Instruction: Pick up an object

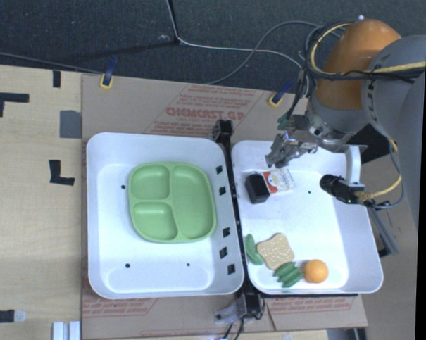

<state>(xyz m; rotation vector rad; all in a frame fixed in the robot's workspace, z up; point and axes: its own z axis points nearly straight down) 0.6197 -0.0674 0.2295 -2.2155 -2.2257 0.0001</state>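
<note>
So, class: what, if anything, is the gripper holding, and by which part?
Nothing is seen between its fingers. The gripper hangs above the red-and-white packet in the right bin.

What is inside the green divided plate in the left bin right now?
Nothing lies in the green divided plate: its compartments show bare green. What is under it in the left bin is covered. The food pieces lie in the right bin.

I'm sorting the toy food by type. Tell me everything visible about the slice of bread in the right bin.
The bread slice is tan, speckled, with a paler crust edge, apparently plastic or foam. It lies flat near the front of the right bin, turned at a slant. A green pod lies against its left edge, another green piece at its lower right corner.
</note>
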